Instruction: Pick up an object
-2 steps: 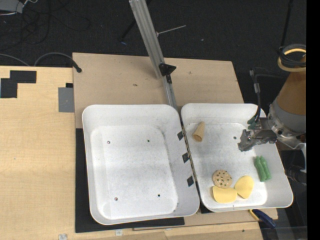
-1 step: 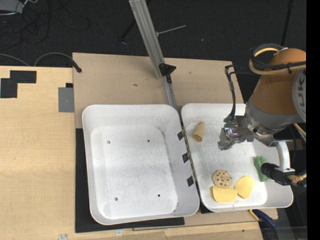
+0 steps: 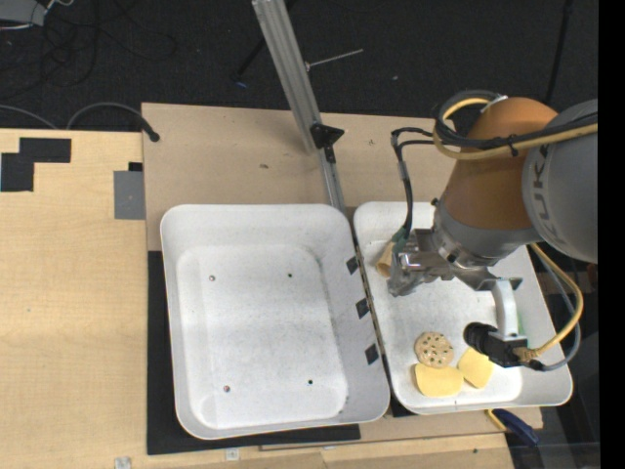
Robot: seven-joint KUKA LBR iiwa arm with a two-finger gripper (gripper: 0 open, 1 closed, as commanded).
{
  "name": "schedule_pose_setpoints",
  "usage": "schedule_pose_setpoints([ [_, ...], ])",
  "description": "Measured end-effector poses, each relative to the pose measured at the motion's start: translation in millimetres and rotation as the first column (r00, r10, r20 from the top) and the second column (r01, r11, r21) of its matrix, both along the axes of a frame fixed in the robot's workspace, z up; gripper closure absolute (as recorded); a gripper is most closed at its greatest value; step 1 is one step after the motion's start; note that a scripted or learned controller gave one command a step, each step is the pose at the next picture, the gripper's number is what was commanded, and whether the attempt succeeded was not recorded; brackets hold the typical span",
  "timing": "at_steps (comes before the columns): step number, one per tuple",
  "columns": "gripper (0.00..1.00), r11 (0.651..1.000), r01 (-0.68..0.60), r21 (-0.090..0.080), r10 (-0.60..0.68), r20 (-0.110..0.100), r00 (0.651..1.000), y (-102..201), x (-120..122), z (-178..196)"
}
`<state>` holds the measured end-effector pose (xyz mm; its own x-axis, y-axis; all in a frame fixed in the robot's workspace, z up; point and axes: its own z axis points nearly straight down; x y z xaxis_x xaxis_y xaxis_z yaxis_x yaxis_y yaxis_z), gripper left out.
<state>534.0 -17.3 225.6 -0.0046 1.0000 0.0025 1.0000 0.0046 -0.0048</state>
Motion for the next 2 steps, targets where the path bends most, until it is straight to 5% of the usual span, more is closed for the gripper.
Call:
schedule_pose_setpoints([
  [2,1.0,1.0,0.001,-0.002,-0.001,0.003,1.0,106.3,8.5,3.4],
])
